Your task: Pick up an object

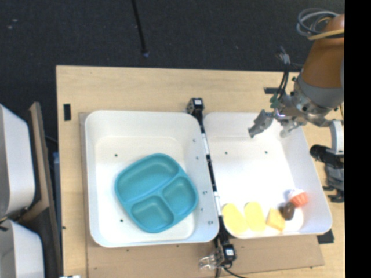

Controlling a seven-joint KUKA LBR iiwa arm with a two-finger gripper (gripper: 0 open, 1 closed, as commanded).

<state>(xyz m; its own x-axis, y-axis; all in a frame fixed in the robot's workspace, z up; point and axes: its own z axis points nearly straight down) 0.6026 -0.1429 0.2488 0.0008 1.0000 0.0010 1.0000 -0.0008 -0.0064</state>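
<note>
The gripper (272,123) hung over the upper part of the right bin (249,167), near its far rim, with the arm (322,68) coming in from the upper right of the frame. Its fingers (258,124) were spread wide with nothing between them.

The things to pick lay clustered along the lower edge of that bin, well apart from the fingers and toward the lower right of the frame: two pale yellow pieces (243,216) side by side, a yellow wedge (275,219) just right of them, a small dark brown piece (287,212) touching the wedge, and an orange and white item (298,199) just above it. A blue divided plate (155,191) sat alone in the left bin (104,155), farther still from the gripper.

The main risk, as I judged it, was the crowding. The small items sat touching or nearly touching, close to the bin's lower wall and corner, so one finger could land on a neighbour or catch the wall and push the pile instead of closing round one piece. The yellow pieces looked low and flat, which could let the fingers skid over them. A straight drop from where the gripper hung would have met only bare bin floor. The plate looked too broad for the fingers unless taken by its rim.
</note>
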